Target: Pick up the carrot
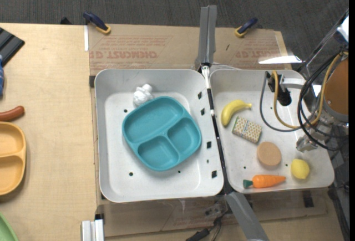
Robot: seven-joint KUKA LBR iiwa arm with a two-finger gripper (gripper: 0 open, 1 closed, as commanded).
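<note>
The orange carrot (269, 180), with a green stub at its left end, lies on its side at the front edge of the right bin (250, 73). My gripper (308, 143) hangs at the right side of that bin, under the orange-banded wrist and a loop of black cables. It is above and to the right of the carrot, apart from it, and just behind the yellow lemon (300, 168). Nothing shows in its grasp.
The right bin also holds a banana (234, 111), a speckled cracker-like block (247, 129) and a round tan disc (269, 154) just behind the carrot. The left bin (103, 140) holds a teal divided plate (161, 133) and a white crumpled object (143, 94).
</note>
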